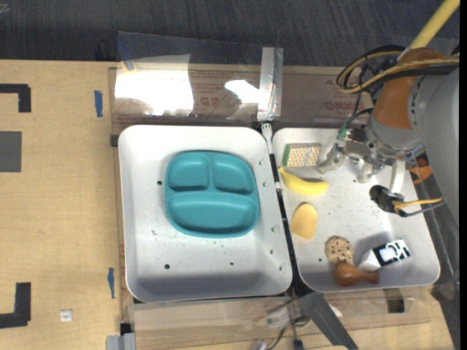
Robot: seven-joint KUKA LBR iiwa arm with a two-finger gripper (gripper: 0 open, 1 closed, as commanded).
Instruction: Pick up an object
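My gripper [346, 164] hangs over the far part of the right bin [416, 232], with its two fingers spread apart and nothing between them. Just left of it lies a small green-and-white speckled block [303, 154]. A yellow banana [303, 185] lies below that block, by the bin's left wall. Nearer the front are a yellow oval piece [305, 220], a round speckled cookie [338, 249], a brown drumstick-like piece [354, 273] and a small black-and-white box [392, 252].
The left bin [139, 217] holds a teal divided plate [211, 193]. A clear plastic sheet [197, 86] stands behind the bins. Cables [398, 201] loop off the wrist over the right bin's right side.
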